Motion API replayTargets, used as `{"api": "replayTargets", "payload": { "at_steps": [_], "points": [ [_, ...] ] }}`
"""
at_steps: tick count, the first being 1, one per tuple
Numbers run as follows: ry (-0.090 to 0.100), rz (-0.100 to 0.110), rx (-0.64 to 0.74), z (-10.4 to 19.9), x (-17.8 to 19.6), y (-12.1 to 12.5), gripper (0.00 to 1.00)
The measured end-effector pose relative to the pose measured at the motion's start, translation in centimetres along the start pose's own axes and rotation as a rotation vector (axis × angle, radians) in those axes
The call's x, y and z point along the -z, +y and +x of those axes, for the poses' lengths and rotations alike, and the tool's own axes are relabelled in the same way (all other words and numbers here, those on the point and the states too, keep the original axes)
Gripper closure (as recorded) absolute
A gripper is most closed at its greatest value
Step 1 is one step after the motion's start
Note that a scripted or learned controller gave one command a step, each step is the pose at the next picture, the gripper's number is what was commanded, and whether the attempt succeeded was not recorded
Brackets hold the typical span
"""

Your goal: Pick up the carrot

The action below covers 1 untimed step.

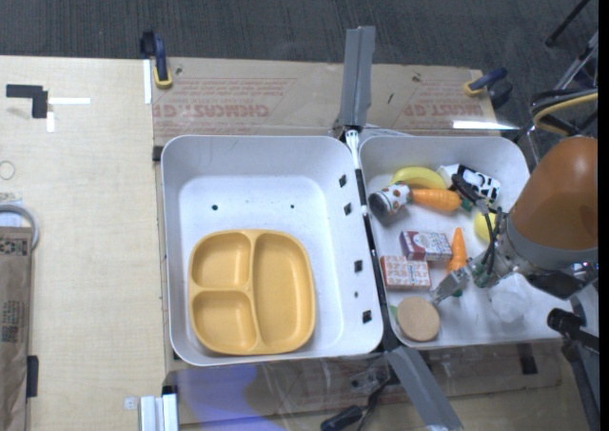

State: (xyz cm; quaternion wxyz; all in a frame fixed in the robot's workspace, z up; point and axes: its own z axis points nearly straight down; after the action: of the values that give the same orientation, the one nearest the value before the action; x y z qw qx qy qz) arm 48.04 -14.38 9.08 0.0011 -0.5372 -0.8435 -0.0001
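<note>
In the right bin (519, 158) lay a carrot (437, 199) beside a banana (420, 176), while the gripper (455, 284) hung low near a round cookie (418, 319); a yellow divided plate (252, 291) sat in the left bin (190, 172).

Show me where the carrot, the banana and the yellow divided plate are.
carrot (436, 199): camera view, middle of its orange body.
banana (421, 176): camera view, middle of its curve.
yellow divided plate (202, 271): camera view, bare upper left compartment.
</note>
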Motion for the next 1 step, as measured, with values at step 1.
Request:
{"api": "replayTargets", "payload": {
  "at_steps": [1],
  "points": [
    [-0.001, -0.002, -0.004, -0.11, 0.89, 0.08, 1.00]
  ]
}}
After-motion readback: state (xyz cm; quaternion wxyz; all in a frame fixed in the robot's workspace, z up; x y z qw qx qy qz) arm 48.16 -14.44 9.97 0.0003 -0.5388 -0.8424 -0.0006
